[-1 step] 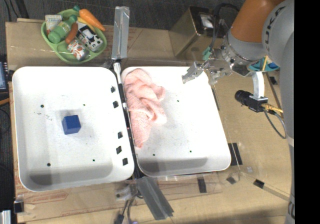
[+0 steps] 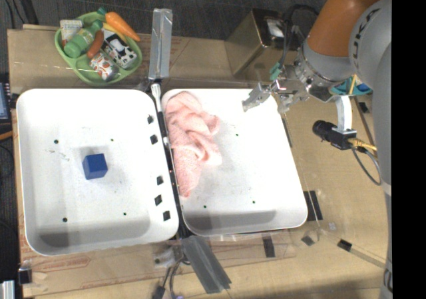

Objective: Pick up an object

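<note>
The claw point(image 2: 266, 96) hangs over the upper right corner of the right bin point(image 2: 266, 178), in the upper right part of the frame, and whether it is spread or pressed together I cannot tell, because it is small and a little blurred against the white bin; nothing is seen in it. It belongs to the grey arm point(image 2: 346, 31) with the orange band that comes in from the right edge. The nearest thing to pick is the pink cloth point(image 2: 190, 141), which lies crumpled in the same bin, along its left wall. From the claw the cloth lies to the left and a little lower in the frame, with bare white floor between them, so they are apart but not far. The long axis of the cloth runs from top to bottom of the frame, almost parallel to the wall that divides the two bins, and its upper end is the part closest to the claw. I judge that the coming move needs a shift to the left and then a descent on this upper bunch of folds. Further away, in the left bin point(image 2: 40, 158), a small blue cube point(image 2: 95, 165) stands alone, well apart from the claw. On the surface point(image 2: 200, 58) at the upper left sits a green bowl point(image 2: 96, 44) with toy food.
</note>
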`<state>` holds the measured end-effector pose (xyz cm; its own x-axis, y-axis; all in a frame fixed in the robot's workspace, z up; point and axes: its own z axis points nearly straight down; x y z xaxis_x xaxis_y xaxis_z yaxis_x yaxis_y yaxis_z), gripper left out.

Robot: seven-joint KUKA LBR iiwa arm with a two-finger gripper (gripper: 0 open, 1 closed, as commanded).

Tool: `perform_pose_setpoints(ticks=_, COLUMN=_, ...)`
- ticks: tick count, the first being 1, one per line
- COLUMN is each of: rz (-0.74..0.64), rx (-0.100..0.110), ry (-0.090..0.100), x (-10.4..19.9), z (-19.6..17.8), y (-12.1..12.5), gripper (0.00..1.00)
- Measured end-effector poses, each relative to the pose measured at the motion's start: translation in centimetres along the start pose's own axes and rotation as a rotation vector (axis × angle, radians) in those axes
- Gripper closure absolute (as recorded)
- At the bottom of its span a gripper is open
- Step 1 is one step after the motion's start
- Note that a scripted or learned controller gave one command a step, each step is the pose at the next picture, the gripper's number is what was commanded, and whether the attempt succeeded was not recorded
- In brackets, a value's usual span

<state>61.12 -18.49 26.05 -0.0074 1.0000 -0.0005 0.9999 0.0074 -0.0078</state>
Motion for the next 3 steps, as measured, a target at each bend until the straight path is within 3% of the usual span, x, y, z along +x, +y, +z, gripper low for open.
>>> perform_pose_setpoints(ticks=1, rz=0.155, rx=-0.004, ry=-0.001, x=0.0, z=-7.1, y=0.9, gripper=0.0)
perform_pose_setpoints(ticks=2, rz=0.105, rx=0.002, ry=0.0, x=5.1, z=6.8, y=4.2, gripper=0.0)
perform_pose_setpoints(ticks=3, rz=-0.019, rx=-0.006, ry=0.001, x=4.0, z=17.0, y=4.8, gripper=0.0)
